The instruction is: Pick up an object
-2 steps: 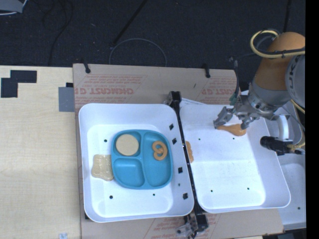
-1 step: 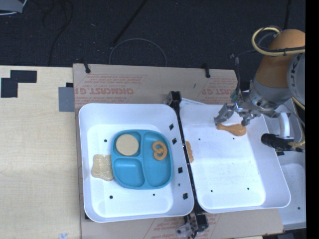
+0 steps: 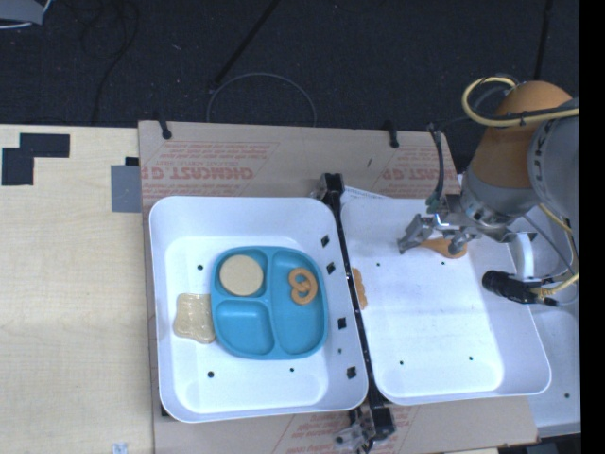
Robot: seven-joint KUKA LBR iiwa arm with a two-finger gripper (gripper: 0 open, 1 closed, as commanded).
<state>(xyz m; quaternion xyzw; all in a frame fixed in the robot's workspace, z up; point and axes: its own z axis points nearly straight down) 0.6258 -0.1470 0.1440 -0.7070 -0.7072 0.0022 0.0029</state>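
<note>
Grasp step under way: gripper (image 3: pixel 437 241) spread open at the right bin's (image 3: pixel 444 357) 1 o'clock corner, straddling a small orange piece (image 3: pixel 444 246) lying there. Next, probably: close, confirm hold, lift straight up.

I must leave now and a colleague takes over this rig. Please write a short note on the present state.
Gripper: low over the right bin, top edge, jaws around an orange-tan item; a firm hold is not certain.
Left bin: blue divided plate with round cracker and pretzel; pale piece beside it.
Done: reached the item. Left: lift it.
</note>
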